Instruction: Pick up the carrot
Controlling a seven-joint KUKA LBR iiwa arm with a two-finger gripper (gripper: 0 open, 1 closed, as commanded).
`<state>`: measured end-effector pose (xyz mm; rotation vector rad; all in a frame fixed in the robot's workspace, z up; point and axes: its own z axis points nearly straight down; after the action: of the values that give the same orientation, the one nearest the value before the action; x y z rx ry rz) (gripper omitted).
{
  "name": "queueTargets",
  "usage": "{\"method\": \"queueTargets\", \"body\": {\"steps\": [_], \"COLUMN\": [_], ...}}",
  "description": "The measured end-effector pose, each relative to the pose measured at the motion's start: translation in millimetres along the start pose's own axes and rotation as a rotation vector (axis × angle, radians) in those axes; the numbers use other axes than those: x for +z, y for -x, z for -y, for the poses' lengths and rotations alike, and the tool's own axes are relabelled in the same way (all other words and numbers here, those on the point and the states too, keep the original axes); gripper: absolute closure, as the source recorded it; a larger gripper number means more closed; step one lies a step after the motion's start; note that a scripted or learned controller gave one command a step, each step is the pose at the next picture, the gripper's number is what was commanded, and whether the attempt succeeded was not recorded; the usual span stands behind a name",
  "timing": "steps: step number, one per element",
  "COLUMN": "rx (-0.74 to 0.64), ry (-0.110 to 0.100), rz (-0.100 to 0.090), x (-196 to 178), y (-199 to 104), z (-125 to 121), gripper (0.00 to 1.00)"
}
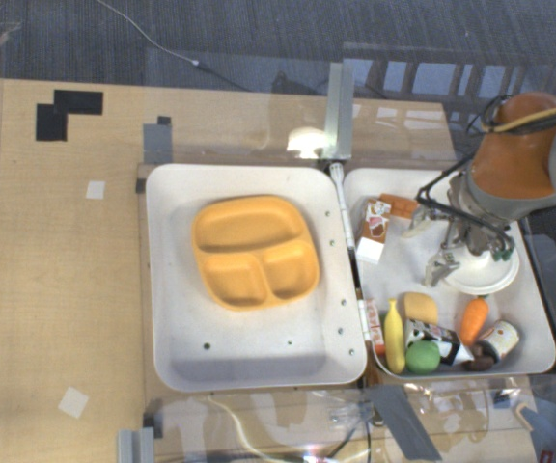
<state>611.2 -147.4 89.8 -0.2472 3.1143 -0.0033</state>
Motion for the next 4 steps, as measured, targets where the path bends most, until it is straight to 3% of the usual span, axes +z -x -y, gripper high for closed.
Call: {"method": "queueTargets", "body": {"steps": [1,2,3,4], "rx": [0.036,0.041,0.034,0.034], "ry": [-0.001,-0.007,-0.011,-0.01], "rz": [0.0,0.014,0.03,0.029], "x": [-3,-5,-19,-19], "y": [-55,-98,-92,-93], "z": [-11,-33,-34,-34], "gripper": [0.0,0.0,1.0,0.0]}}
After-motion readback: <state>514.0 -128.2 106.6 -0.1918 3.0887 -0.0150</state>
